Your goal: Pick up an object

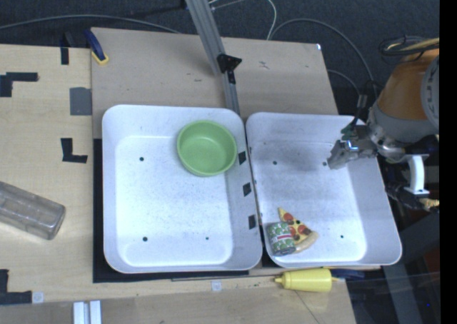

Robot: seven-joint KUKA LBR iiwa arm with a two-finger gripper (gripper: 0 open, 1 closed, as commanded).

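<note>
Camera view: gripper (pixel 338 157) high over right bin (pixel 371 194), finger state unreadable. Target pizza toy (pixel 289 233) near front-left corner — descend centred, clear of wall.

Fixed overhead camera, slanted down, covering both bins (pixel 107 194).

We see our 1 arm (pixel 408 98) entering at the right edge of the frame, a little above mid-height, its orange band uppermost and the grey wrist below it. Our gripper (pixel 335 159) points toward the lower left, just right of the frame's centre. Its tip is small and blurred, and nothing shows between its parts.
</note>
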